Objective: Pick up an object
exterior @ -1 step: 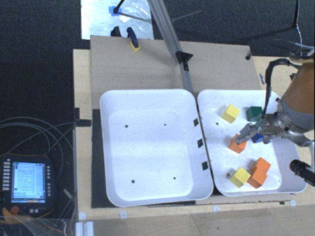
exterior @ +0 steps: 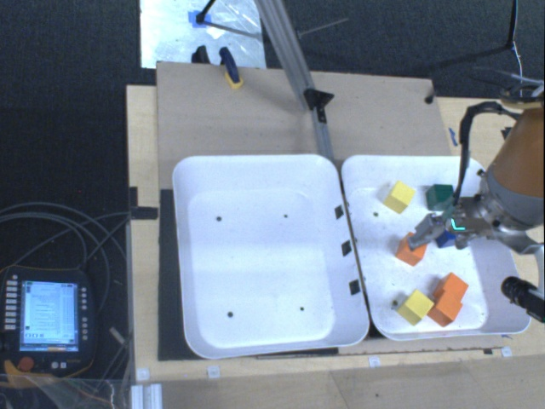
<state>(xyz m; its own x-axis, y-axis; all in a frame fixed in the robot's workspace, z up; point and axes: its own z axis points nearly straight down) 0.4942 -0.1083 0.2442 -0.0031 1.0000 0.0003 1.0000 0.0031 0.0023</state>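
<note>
Pincer over orange block, mid right bin.

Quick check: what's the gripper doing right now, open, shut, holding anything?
Gripper: over the right bin, right at an orange block; open or shut cannot be told, no grasp visible.

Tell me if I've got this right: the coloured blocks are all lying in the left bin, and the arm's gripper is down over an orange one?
Not quite. The camera view shows the blocks in the right bin, not the left bin. The rest holds: the gripper is down over an orange block.
</note>
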